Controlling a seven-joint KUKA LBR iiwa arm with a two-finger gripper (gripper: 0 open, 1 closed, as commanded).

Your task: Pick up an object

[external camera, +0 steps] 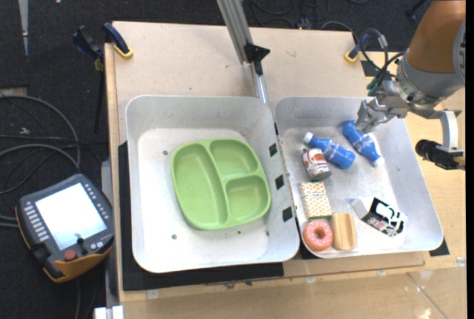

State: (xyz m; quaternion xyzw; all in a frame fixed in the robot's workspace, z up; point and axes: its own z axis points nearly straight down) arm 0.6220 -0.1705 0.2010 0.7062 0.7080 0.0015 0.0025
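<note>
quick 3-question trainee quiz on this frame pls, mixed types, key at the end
1. True or false: the green divided plate lies in the left bin.
2. What lies right beside the pink donut in the right bin? A) a tan bun-like piece B) a blue bottle C) a can
3. Fill in: the gripper is directly above the upper end of a ____ bottle.

Key: 1 true. 2 A, the tan piece touches the donut. 3 blue.
</note>
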